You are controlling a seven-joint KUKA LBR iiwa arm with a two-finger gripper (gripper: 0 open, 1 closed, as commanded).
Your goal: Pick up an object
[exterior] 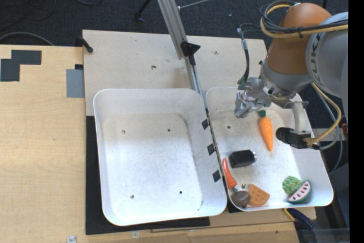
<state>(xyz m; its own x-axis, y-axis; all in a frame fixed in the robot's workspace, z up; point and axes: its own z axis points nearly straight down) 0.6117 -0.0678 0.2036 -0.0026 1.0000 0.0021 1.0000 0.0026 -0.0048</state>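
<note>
Two white bins sit on the bench; the right bin (318,171) holds a carrot (266,132) at about two o'clock. Gripper (248,104) hovers just beside its top, grip state unclear. Carrot looks light, stiff, smooth: best pinched mid-body across its width.

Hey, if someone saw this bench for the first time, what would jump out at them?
Probably the arm with its orange band, reaching in from the right with its end effector over the right bin. Next, the bright carrot just beside the end effector, and the watermelon slice near that bin's front right corner. The left bin looks plain by comparison.
</note>
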